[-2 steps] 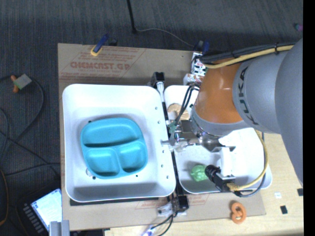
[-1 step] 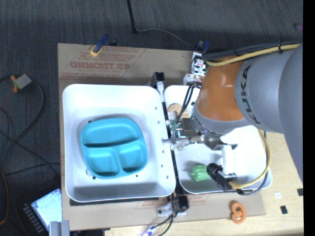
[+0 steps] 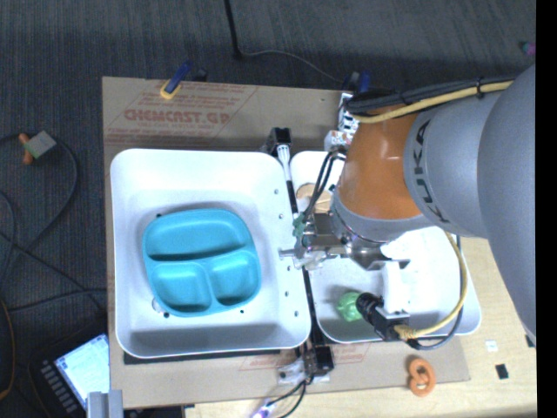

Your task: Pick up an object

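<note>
Mostly arm (image 3: 409, 172) over right bin (image 3: 470, 316), green object (image 3: 349, 306) half-hidden; hand's grip impossible to tell.

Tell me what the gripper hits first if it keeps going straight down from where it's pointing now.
Hard to say: the arm hides the gripper. It hangs over the right bin, so probably the bin floor near the divider. The green object sits off to the side, likely missed.

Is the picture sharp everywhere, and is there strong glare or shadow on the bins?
Camera view: the blue divided tray is sharp and evenly lit; the left bin shows only a soft sheen; the arm looms large and slightly soft, shading the right bin.
</note>
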Robot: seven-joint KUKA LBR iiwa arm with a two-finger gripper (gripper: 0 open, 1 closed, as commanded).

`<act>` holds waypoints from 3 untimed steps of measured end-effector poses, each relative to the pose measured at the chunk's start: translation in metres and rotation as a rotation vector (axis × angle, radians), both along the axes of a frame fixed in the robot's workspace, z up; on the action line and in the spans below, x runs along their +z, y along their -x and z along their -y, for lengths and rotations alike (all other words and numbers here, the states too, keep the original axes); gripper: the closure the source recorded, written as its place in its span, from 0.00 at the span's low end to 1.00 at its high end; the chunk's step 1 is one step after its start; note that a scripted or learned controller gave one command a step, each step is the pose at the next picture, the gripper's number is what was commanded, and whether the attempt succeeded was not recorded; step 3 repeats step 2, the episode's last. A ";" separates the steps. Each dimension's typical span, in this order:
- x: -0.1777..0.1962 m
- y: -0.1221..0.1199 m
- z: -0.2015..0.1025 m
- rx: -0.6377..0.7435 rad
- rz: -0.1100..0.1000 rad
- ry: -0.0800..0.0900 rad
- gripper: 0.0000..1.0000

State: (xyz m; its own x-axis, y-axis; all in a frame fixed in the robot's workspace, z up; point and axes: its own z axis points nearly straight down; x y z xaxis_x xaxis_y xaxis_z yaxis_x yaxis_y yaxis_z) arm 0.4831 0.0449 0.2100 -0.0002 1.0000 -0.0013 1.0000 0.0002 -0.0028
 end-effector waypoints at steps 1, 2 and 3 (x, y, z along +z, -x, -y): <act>-0.026 -0.008 0.011 -0.001 -0.001 0.000 1.00; -0.026 -0.076 0.034 0.000 0.002 0.000 1.00; -0.026 -0.076 0.034 0.000 0.002 0.000 1.00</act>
